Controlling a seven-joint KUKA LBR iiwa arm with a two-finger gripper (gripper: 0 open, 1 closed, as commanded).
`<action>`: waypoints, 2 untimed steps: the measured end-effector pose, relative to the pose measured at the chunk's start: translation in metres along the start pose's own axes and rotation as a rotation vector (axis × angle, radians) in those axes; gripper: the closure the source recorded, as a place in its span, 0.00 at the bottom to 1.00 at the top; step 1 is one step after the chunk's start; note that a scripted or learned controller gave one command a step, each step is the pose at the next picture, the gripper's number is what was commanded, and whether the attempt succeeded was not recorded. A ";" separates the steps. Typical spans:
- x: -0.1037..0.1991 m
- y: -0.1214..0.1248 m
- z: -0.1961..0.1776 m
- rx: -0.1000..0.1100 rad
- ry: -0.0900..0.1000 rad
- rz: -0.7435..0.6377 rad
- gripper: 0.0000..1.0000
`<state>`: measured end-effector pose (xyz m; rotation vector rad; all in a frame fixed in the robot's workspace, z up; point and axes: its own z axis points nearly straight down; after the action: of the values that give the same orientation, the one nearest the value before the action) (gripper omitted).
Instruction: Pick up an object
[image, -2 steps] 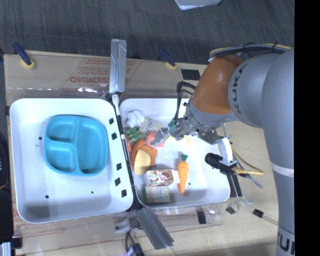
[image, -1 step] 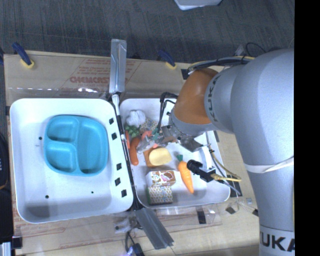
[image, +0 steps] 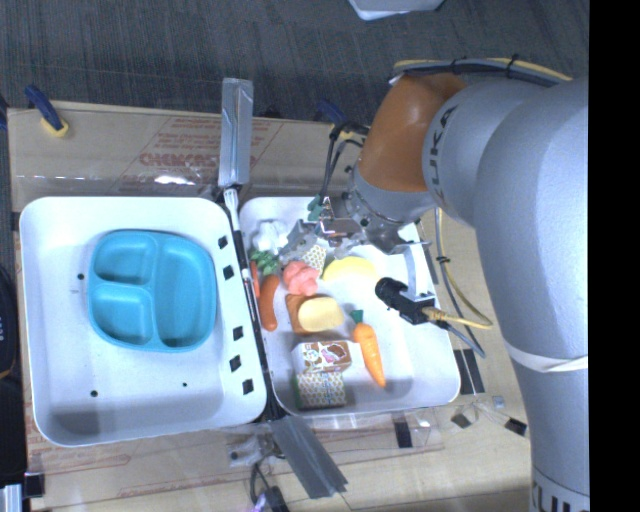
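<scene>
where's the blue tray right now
In the camera view the blue tray lies flat in the left bin, about centred, across the divider from the toy food in the right bin.

Bright, even light; slight softness.

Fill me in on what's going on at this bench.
A grey arm with an orange band reaches over the right bin, its gripper low at the far end of a pile of toy food. Two carrots, a small box and other pieces lie there. The left bin holds a blue divided tray.
</scene>
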<state>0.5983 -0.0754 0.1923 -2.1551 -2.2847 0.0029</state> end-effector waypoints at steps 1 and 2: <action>-0.025 -0.013 0.101 0.001 0.001 -0.166 0.00; -0.025 -0.013 0.092 0.003 0.001 -0.170 1.00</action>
<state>0.5869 -0.1015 0.1008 -1.9519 -2.4571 0.0047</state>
